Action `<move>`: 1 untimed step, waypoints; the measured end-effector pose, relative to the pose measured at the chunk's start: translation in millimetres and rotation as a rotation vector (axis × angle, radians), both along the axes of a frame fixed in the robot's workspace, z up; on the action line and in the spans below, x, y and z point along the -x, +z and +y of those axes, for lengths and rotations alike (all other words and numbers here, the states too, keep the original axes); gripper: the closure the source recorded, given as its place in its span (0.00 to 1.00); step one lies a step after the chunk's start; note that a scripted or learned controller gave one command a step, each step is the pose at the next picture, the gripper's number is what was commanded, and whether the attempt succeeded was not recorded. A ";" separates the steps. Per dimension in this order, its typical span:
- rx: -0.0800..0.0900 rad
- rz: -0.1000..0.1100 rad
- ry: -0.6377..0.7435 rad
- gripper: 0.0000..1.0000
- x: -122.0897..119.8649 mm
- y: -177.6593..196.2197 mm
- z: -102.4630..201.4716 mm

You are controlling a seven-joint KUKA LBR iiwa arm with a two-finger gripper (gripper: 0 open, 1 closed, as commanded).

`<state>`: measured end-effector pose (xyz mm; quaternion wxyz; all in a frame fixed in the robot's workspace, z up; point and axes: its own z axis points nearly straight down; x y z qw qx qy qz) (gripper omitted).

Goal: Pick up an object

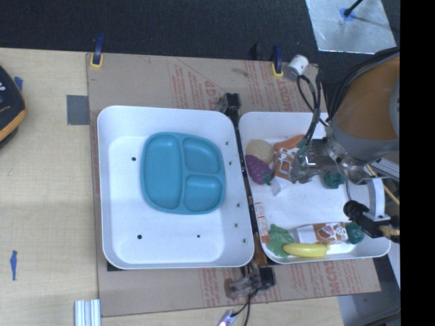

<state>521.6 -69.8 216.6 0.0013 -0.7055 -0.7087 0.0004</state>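
Note:
The right bin [309, 202] holds several small objects. A beige round piece [258, 148] and a purple piece [258, 169] lie at its left wall. An orange piece [291, 143] and a brown-and-white packet [283, 161] sit beside them. A yellow banana [305, 250], a green piece [279, 236] and a red-and-white carton [329, 233] lie along the front wall. My gripper [304, 169] hangs low over the bin's upper middle, right next to the packet. A small teal piece [332, 179] shows just to its right.
The left bin [119, 240] holds a blue divided plate [183, 172]. My arm [363, 114] covers the right bin's far right corner. Cables [314, 97] run down to the wrist. Black clamps [231, 102] sit between the bins.

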 end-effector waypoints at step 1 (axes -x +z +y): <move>0.000 0.001 -0.001 0.00 0.2 -0.1 -0.5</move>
